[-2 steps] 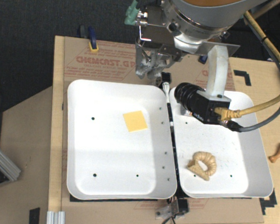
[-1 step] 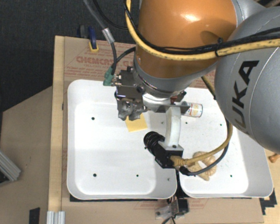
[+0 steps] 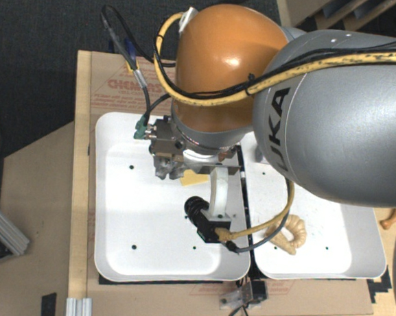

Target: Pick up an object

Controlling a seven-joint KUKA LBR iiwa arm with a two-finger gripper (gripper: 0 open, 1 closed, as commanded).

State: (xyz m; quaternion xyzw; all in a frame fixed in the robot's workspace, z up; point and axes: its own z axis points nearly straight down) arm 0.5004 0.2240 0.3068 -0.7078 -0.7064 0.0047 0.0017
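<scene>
A: Where was the gripper [image 3: 172, 164]?
B: Over the left bin [image 3: 124, 216], near its far edge, beside a yellow piece [image 3: 195, 180]. Open or closed, I could not tell. A tan curl [image 3: 293, 234] lay by the right bin's [image 3: 327, 261] left edge.

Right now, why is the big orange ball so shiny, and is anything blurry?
Camera view: the orange band catches soft white glare from lights above; the grey arm, nearest the lens, looks huge and slightly soft; the left bin is bright white, with pale shadow beneath the arm.
</scene>
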